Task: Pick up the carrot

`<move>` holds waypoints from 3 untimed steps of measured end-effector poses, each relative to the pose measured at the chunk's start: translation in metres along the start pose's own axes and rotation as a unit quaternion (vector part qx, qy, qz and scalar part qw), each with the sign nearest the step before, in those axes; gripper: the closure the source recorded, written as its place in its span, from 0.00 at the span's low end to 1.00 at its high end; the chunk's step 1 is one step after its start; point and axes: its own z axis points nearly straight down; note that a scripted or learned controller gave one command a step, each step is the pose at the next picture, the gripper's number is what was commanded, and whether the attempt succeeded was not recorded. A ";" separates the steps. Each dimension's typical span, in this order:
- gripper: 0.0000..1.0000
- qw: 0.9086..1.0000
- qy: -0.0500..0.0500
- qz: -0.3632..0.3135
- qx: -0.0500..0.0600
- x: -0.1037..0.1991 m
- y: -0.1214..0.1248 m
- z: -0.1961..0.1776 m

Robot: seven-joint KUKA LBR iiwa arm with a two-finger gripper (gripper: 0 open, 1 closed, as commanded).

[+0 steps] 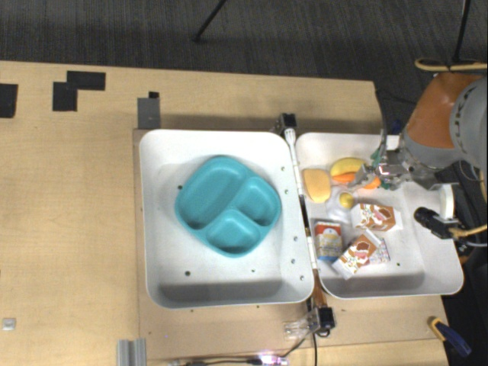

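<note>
Right-hand bin (438, 280) taken as landmark throughout. Arm (446, 124) enters from the right, its orange band over the bin's upper right corner, and the gripper (379, 171) is down inside the bin's upper middle. Carrot (352, 178): small, orange, lying roughly crosswise in the bin's upper half, its right end right at the gripper tip. Something orange shows at the fingertips, but whether the jaws are closed on it or merely resting against it cannot be told at this sharpness; the gap between the jaws is unreadable too. A yellow banana-like piece (345, 165) lies just above the carrot and touches it. A pale orange rounded block (316, 184) sits at the bin's upper left, near the left wall. A small yellow ball (347, 200) rests just below the carrot, toward the bin's centre. Three printed packets fill the lower half: one with red and white print (376, 217) at centre, one (329, 239) toward the lower left, one (357, 256) near the bottom. Left of the landmark bin, touching it along the shared edge, the second white bin (160, 204) holds a teal divided tray (228, 205), tilted diamond-wise.
</note>
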 end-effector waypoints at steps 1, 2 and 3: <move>1.00 1.000 0.000 -0.002 -0.001 0.002 0.002 -0.012; 0.00 1.000 0.001 -0.001 -0.001 0.002 0.002 -0.011; 0.00 0.990 0.002 0.141 0.005 0.059 0.029 0.004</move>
